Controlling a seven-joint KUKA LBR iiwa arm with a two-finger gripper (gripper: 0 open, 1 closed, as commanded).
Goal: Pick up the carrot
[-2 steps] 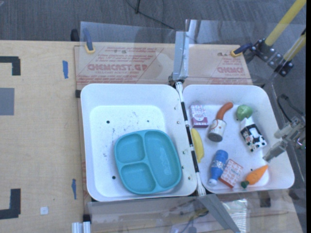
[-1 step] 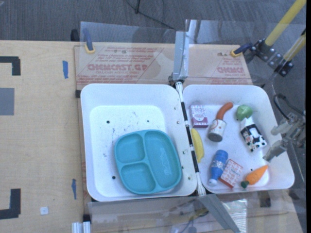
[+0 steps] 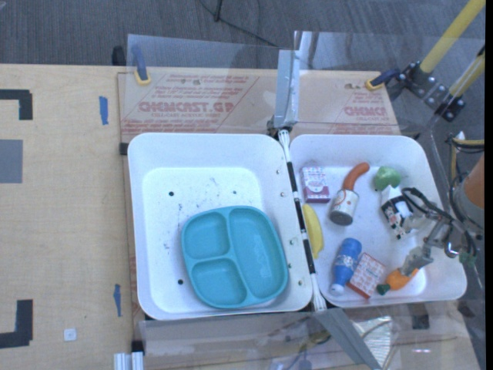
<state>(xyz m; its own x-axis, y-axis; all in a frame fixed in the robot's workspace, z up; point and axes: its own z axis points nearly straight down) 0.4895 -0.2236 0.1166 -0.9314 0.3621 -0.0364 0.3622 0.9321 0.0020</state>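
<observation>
Gripper [image 3: 425, 251] sits low in the lower right of the frame, over the right bin [image 3: 441, 164]; its fingers seem to close around the upper end of the carrot [image 3: 399, 278], though blur leaves the grip uncertain. That carrot lies tilted near the bin's lower right corner, green top toward a red packet [image 3: 367, 274]; coming in from the free outer end likely spares the packet and the blue bottle [image 3: 344, 264] beside it. Left bin [image 3: 154, 160] holds only a teal tray [image 3: 233, 255], well apart; a banana [image 3: 313, 230] lies along the dividing wall.
</observation>
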